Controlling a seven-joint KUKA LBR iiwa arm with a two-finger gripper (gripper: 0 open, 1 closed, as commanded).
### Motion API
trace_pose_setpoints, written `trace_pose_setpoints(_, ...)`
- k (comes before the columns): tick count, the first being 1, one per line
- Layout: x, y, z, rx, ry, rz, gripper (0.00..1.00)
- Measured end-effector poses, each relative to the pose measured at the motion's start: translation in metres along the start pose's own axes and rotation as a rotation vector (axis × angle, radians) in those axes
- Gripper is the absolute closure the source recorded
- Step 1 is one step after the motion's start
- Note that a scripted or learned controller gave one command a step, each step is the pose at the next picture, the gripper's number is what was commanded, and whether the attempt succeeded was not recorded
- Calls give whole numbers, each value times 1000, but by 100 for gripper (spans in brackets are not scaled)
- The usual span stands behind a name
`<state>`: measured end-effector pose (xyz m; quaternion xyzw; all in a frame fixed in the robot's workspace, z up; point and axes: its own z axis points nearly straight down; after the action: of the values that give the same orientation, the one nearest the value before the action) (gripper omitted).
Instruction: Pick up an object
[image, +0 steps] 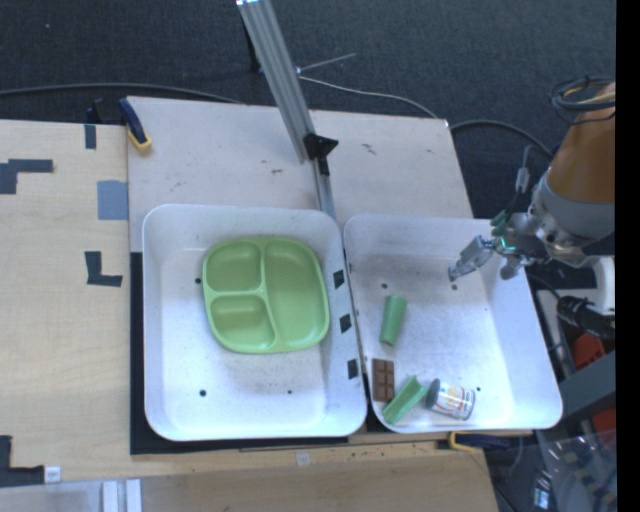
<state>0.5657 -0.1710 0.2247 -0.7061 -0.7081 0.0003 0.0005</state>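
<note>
A robotics lab, by every sign: a grey arm (575, 195) with an orange band reaching over two shallow white bins (150, 300) set side by side on a scuffed bench (230, 150). Tape marks (100, 265) left of the bins, loose cables (380, 95) trailing over dark carpet beyond them, an aluminium mast (280, 75) rising behind them.

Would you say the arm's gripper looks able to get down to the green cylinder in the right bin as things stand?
Probably yes. The gripper hovers over the right bin, and the green cylinder lies apart from the other items, with bare floor around it.
</note>
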Motion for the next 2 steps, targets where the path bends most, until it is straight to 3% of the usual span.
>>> trace_pose_setpoints(2,8,0,102,5,0,2,0)
